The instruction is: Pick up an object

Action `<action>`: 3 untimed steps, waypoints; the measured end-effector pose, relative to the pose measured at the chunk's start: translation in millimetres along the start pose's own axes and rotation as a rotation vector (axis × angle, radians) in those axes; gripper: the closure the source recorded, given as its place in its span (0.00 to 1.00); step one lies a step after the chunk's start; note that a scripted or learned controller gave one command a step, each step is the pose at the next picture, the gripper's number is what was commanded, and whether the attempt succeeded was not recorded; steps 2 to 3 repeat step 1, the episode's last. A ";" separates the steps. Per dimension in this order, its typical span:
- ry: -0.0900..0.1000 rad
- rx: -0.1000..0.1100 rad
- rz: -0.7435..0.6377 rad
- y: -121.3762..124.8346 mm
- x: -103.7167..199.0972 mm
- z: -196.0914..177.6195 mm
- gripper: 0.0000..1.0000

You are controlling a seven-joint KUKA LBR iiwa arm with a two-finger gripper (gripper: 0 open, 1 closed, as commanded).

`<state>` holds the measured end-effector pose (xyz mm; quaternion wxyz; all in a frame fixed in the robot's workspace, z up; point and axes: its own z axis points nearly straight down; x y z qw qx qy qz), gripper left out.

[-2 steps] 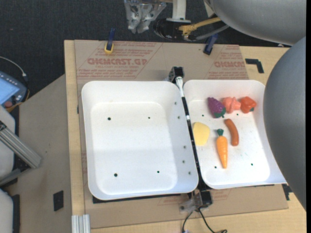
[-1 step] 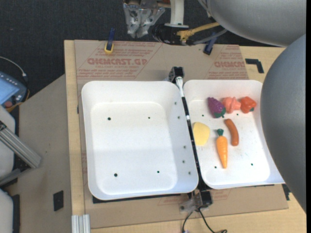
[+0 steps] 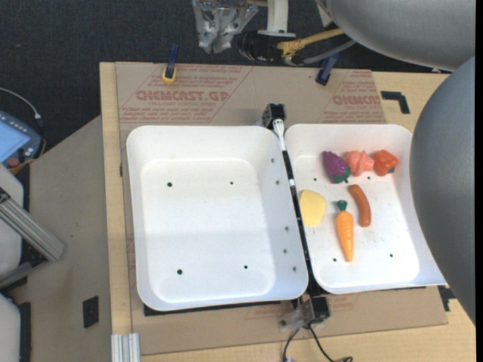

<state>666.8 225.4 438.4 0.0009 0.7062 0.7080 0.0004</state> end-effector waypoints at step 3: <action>-0.002 0.007 0.001 -0.4 -0.1 13.2 1.00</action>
